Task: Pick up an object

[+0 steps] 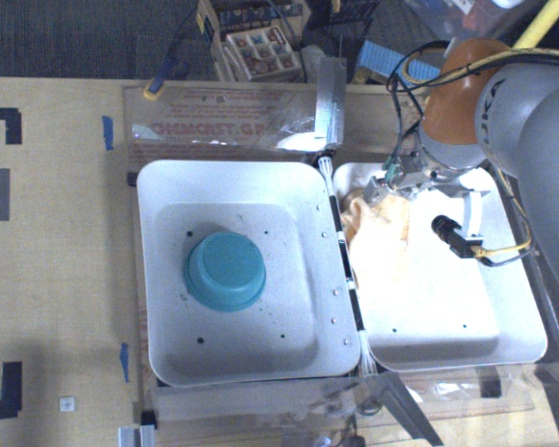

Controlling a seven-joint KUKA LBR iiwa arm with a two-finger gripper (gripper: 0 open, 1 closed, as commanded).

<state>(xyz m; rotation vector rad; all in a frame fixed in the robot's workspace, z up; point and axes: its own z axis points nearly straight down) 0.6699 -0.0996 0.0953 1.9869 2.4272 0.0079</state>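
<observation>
The hand (388,182) hangs low over the pale, washed-out crumpled object (377,220) in the right white bin (466,343); its opening I cannot tell. The glare could spoil the aim and let the soft thing slip. The round teal plastic bowl (225,270) sits in the left bin (168,194).

A teal bowl (225,270) sits upturned in the left bin (168,194); right of it, the gripper (391,182) hovers over a pale crumpled object (377,220).

Teal bowl (225,269) sat at the centre of the left white bin (168,194), whose floor had small dark specks. Right white bin (466,343) was washed out, with a pale orange-tan object (377,214) at its 10 o'clock. Arm (517,110) was grey, orange band (461,87) at 12 o'clock.
</observation>
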